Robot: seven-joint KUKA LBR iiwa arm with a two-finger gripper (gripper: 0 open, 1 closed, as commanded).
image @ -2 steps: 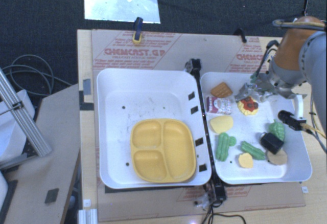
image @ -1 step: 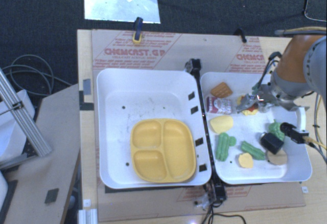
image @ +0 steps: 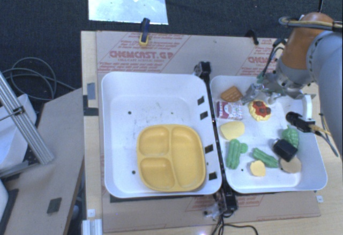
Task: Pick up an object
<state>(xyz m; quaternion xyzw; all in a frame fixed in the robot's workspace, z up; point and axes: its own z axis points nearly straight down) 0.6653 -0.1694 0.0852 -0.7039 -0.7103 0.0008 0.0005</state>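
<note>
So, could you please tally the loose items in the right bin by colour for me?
Green: 3, a cactus-shaped piece, a pod-like piece and a leafy piece
Yellow: 2, a pale wedge and a small chunk
Orange-brown: 1, a waffle-like piece
Red and white: 1, a packet
Red and yellow: 1, a round piece
Black: 1, a block
Tan: 1, a disc
Total: 10

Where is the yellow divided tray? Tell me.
The yellow divided tray lies in the left bin, toward its front right corner, close to the divider between the bins.
</note>
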